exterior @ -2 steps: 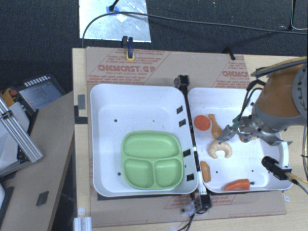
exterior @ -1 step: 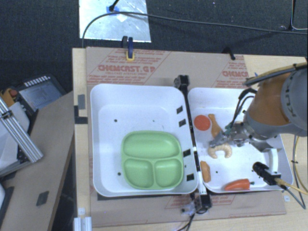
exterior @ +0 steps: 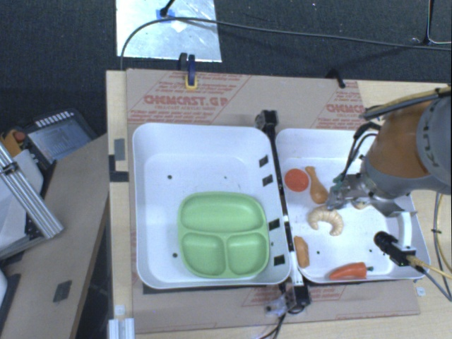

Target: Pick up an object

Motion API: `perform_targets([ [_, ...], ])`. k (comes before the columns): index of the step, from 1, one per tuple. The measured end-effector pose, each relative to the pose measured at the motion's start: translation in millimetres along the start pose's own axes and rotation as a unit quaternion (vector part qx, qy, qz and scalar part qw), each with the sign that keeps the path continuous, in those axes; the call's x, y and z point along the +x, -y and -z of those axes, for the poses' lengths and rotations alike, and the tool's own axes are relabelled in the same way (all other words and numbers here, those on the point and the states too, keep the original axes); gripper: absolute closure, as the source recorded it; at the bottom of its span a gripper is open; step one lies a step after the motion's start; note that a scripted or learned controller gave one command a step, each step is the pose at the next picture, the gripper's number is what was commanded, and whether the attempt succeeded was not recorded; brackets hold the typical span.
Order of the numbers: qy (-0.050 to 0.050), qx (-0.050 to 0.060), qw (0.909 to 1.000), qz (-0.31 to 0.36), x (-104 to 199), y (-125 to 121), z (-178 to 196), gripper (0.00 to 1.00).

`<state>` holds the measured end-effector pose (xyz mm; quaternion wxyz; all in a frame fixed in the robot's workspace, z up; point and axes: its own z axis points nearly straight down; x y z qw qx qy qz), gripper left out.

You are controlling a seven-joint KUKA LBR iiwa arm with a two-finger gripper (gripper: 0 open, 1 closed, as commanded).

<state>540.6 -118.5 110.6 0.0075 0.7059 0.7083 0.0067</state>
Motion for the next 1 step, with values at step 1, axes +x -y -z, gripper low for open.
perform_targets([
  [1,0.000,0.006,1.0000,0.000,2.5,-1.7,64.0,1.00],
])
